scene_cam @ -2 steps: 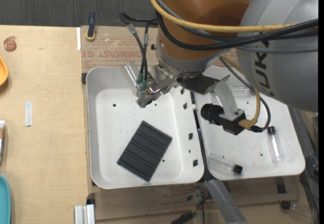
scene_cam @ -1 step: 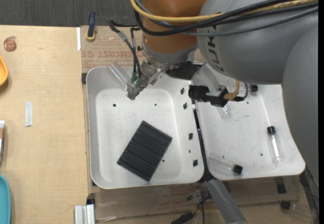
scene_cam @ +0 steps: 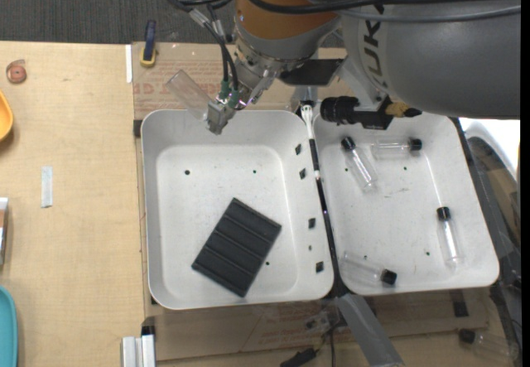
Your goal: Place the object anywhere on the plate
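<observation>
Pale wooden bench top (scene_cam: 74, 274) is seen carrying two shallow white bins side by side, with dark flooring beyond its far edge. A black ribbed plate (scene_cam: 238, 246) is found lying flat and skewed in the left bin (scene_cam: 166, 191), toward 6 o'clock of the bin's floor. Clear tubes with black caps are noted in the right bin (scene_cam: 476, 270): one (scene_cam: 358, 161) at 11 o'clock, one (scene_cam: 396, 147) at 12 o'clock, one (scene_cam: 447, 234) at 3 o'clock, one (scene_cam: 368, 268) at 7 o'clock. The gripper (scene_cam: 217, 115) is held over the left bin's far rim at 12 o'clock, a clear tube (scene_cam: 189, 94) seemingly at its tip; the jaw state cannot be told.
</observation>
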Motion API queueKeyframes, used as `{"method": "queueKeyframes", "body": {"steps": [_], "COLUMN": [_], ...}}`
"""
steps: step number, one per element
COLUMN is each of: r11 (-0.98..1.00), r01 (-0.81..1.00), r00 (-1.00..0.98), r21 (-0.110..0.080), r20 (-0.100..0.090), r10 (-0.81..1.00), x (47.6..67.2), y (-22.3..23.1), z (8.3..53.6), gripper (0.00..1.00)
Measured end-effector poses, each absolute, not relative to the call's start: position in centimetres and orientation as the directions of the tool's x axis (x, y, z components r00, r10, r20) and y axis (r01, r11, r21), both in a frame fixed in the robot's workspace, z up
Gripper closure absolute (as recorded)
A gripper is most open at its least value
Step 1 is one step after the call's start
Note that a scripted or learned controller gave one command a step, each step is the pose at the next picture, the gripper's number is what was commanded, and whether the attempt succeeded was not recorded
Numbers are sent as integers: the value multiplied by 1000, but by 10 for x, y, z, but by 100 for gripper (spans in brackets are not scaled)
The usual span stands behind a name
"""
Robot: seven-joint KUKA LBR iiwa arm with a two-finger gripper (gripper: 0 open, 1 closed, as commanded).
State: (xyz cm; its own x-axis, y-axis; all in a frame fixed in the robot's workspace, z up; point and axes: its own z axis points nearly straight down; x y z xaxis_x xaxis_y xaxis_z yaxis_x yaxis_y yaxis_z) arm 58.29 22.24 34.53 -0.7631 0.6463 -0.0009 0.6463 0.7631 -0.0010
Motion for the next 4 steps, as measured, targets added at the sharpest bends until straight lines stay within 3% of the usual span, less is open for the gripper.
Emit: {"method": "queueKeyframes", "body": {"steps": [1,2,4], "r11": [894,996,997], "r01": [448,-94,-82], "r00": [-894,-996,-997], "r21": [1,1,3], "r20": [-2,-4,-10], "r10": [448,-94,-82], "x": [635,647,651], "y": [216,228,224], "z": [386,442,459], "gripper": [100,100,100]}}
